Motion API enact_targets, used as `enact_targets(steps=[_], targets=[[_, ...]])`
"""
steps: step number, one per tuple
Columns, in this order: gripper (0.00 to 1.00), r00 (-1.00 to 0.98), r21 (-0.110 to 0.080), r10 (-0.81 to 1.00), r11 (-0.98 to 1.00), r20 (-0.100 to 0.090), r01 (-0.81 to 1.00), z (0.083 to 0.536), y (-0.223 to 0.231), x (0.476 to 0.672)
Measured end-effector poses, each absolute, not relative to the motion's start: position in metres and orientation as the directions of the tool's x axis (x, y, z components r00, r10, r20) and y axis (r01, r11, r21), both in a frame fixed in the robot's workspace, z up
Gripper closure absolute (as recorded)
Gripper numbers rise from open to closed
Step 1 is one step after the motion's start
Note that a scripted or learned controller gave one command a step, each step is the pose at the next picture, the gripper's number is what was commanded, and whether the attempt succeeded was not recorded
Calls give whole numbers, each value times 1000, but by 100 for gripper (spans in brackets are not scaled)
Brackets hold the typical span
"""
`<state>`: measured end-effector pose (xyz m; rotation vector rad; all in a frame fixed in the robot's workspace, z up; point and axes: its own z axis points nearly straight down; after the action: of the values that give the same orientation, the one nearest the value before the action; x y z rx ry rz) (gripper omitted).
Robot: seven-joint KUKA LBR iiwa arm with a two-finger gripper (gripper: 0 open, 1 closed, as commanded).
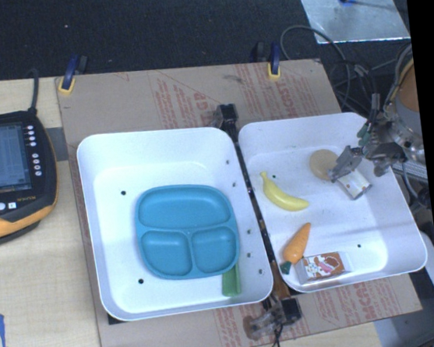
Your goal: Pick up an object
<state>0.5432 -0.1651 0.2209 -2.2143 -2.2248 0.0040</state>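
A blue three-compartment plastic tray lies in the left white bin; a yellow banana and an orange carrot lie in the right white bin.

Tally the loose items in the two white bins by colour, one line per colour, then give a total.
Blue: 1, the divided plate
Green: 1, the green piece
Yellow: 1, the banana
Orange: 1, the carrot
Tan: 1, the round disc
Brown and white: 1, the small carton
Total: 6

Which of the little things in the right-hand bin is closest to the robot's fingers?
The tan round piece, lying just left of the gripper. The banana, carrot and small carton all lie farther off, toward the bin's left and near edge.
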Motion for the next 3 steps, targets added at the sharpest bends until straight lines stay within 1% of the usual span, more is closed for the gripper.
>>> enact_targets(steps=[1,2,3], targets=[[0,-8,-5,1000,8,-2,1000,143,-185,606],[0,-8,-3,1000,8,-2,1000,92,-185,637],[0,-3,-2,1000,3,0,1000,92,-212,656]])
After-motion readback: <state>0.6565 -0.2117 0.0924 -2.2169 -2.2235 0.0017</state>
